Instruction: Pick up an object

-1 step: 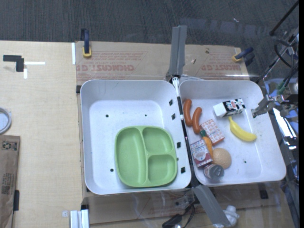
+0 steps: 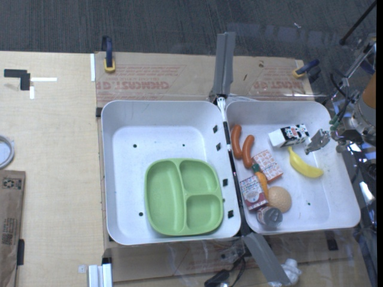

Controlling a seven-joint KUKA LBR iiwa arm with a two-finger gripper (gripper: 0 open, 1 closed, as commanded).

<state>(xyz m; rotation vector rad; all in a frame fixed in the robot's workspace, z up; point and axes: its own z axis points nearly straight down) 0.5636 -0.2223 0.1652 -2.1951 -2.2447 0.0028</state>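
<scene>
Nearby, the gripper hangs between milk carton and banana.

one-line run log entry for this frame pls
gripper over right bin, nothing seen held | nearest: banana, milk carton | left bin: green tray

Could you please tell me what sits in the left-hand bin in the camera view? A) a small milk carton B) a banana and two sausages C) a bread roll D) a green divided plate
D: the green divided plate lies alone in the left bin, while the food items fill the right bin.
</scene>
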